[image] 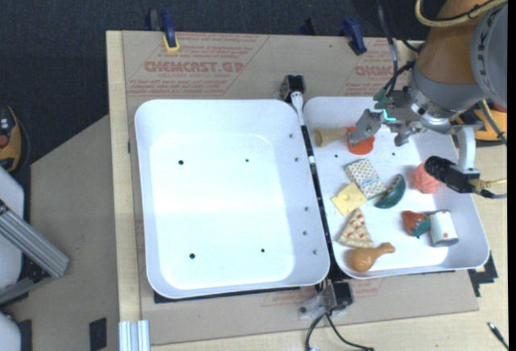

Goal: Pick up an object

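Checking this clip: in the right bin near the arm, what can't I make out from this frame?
1. Tool, camera view: the fingers are small and dark against the orange piece, so contact or a grip cannot be judged.
2. Orange piece: partly covered by the tool; its shape is unclear.
3. Pink piece: a black part overlaps its right side.
4. Arm: cut off by the right edge.

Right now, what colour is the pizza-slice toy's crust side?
Tan crust on the pizza slice, seen in the camera view.
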Tool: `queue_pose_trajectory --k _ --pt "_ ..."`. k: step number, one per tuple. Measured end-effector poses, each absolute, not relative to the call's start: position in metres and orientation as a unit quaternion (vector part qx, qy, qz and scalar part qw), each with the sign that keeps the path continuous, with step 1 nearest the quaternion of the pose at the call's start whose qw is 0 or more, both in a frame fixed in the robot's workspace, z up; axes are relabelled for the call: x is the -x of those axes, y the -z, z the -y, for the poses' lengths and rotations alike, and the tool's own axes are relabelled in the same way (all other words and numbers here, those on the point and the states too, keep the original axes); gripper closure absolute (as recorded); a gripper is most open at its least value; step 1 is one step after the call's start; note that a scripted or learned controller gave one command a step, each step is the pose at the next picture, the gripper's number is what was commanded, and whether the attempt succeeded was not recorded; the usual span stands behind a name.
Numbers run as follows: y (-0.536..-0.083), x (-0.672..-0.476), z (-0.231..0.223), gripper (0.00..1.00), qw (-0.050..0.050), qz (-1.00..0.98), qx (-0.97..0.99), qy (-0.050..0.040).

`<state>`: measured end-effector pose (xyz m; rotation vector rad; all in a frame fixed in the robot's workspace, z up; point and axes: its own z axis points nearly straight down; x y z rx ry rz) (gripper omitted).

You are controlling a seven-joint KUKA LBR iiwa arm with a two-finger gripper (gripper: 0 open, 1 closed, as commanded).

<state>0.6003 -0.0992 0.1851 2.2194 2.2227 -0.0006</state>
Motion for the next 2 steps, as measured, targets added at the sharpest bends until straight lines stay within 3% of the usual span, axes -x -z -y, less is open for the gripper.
queue_pose_trajectory --k 1,2 --pt "-0.079 -0.601 0.119 0.0 -0.003 -0.706 -0.708 0.0021" --pt "-0.085 -0.638 0.11 0.0 0.002 -0.708 -0.706 -0.0011"
